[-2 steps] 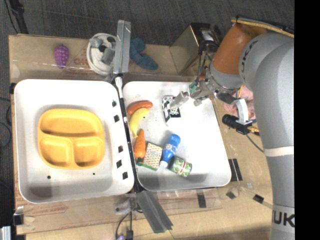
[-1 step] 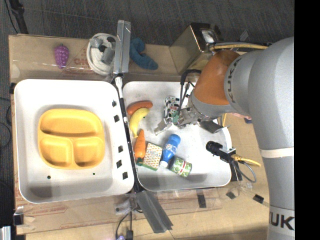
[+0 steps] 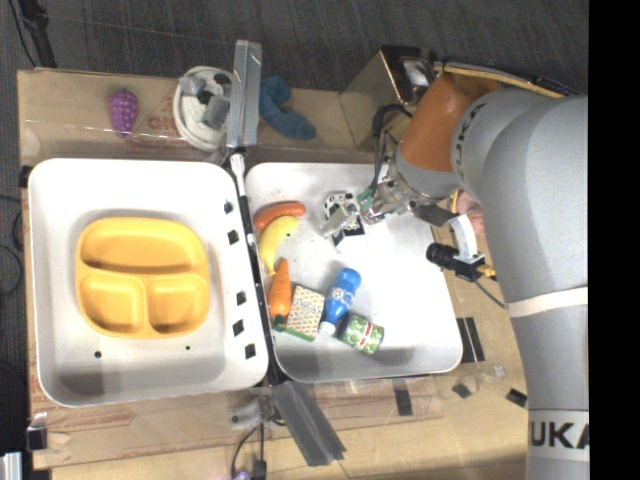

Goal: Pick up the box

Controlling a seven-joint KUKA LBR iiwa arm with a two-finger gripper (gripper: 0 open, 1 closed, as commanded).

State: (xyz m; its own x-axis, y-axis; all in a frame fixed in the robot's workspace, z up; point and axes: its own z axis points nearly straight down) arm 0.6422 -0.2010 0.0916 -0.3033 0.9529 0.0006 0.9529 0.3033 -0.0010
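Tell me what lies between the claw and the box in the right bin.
In the camera view, the claw hangs over the upper part of the right bin. Between it and the box is mostly bare white floor, with the blue bottle at the stretch's right edge.

Fingers of the gripper (image 3: 341, 214) too small and cluttered to judge open or closed. Arm (image 3: 520, 198) cut off at the bottom edge. Print on the box (image 3: 306, 312) too fine to read, its left edge tucked under the carrot (image 3: 281, 288). Banana (image 3: 272, 240) partly covered by the sausage (image 3: 279, 211). Can (image 3: 362, 334) label illegible.
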